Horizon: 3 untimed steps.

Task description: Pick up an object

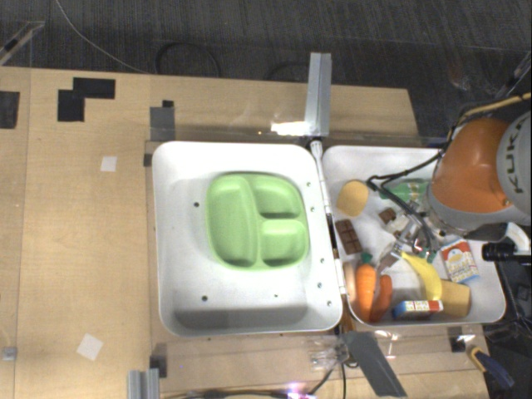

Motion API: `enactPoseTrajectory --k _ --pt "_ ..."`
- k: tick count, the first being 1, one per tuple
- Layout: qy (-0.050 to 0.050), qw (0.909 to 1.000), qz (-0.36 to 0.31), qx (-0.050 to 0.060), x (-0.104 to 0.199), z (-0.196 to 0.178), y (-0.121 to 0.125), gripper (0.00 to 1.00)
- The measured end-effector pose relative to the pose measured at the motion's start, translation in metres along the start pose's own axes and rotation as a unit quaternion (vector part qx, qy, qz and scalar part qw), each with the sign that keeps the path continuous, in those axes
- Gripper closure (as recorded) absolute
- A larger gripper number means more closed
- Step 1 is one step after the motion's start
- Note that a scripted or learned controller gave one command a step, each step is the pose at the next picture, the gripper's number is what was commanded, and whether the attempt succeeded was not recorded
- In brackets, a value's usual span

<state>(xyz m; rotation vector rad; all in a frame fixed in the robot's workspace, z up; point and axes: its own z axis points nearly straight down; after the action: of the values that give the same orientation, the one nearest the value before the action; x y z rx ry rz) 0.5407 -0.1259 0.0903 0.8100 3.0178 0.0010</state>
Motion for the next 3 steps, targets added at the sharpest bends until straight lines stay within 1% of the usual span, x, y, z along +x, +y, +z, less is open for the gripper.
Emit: enactPoseTrajectory --k 1,2,3 --pt "0.009 0.9983 0.058 0.003 -0.101 0.005 0.035 0.0" --pt "-0.003 0.9986 0.053 0.0 -0.106 -0.011 0.038 1.0" --pt "0.002 0.9857 0.169 0.0 -0.076 -0.1 0.072 1.0"
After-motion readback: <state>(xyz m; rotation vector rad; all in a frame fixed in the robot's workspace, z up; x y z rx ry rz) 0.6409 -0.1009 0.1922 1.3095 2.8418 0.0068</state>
